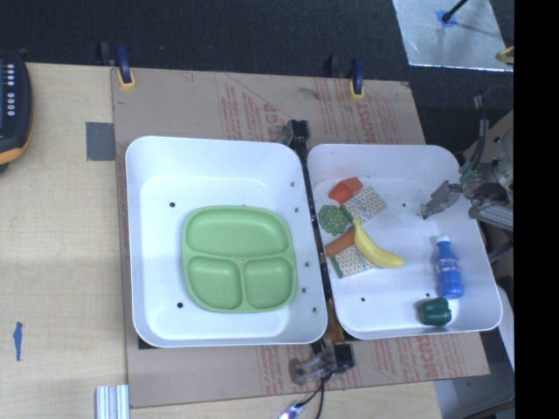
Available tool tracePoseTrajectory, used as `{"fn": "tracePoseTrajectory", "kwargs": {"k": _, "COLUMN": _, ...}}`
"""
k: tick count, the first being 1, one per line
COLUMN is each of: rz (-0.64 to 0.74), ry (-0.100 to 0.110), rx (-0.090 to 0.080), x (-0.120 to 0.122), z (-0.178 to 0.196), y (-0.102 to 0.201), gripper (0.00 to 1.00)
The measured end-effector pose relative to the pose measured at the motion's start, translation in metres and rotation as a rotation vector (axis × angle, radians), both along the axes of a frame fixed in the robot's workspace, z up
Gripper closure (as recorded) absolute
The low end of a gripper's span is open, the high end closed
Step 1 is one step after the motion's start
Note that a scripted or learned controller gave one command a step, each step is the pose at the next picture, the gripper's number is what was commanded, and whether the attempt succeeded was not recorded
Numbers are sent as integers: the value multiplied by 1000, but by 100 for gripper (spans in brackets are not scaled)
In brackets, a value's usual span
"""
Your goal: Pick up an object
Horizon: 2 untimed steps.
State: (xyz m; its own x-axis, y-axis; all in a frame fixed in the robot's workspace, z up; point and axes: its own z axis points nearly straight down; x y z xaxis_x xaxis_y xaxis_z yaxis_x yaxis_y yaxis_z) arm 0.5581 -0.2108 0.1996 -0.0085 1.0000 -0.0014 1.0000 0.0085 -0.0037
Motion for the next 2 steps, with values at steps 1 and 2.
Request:
{"fn": "tracePoseTrajectory", "kwargs": {"k": 1, "rz": -4, "ry": 0, "rx": 2, "x": -69, "z": -84, "y": -1, "gripper": 0}}
{"fn": "tracePoseTrajectory", "kwargs": {"k": 2, "rz": -4, "ry": -3, "rx": 0, "x": 2, "z": 12, "y": -1, "gripper": 0}}
